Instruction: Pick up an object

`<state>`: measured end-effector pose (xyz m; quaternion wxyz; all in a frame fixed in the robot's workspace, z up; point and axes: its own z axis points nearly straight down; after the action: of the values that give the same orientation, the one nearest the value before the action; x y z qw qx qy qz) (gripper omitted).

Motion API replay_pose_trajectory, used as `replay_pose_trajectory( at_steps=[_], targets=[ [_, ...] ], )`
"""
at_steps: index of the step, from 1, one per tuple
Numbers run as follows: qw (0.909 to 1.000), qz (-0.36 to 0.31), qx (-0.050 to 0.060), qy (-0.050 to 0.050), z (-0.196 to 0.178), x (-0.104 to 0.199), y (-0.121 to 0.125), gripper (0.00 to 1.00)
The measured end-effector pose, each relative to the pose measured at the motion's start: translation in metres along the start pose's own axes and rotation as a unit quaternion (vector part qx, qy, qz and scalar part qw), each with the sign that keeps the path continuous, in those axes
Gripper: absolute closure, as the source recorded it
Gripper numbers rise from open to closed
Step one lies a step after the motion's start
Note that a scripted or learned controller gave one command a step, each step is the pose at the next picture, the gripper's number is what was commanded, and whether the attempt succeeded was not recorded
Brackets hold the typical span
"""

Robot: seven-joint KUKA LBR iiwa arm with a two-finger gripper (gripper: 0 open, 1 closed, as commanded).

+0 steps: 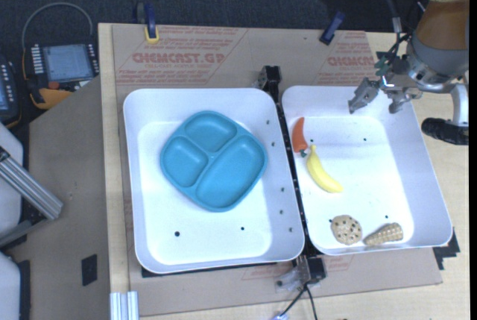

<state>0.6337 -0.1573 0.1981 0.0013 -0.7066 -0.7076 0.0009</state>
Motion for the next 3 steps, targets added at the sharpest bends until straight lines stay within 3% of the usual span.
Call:
replay_pose_trajectory(
  at_steps=[2,3],
  targets=[
    [1.0000,0.001,0.000,0.000,0.085,-0.004,0.001,0.00],
    [1.0000,0.001,-0.002,0.000,0.073,-0.004,0.001,1.00]
  ],
)
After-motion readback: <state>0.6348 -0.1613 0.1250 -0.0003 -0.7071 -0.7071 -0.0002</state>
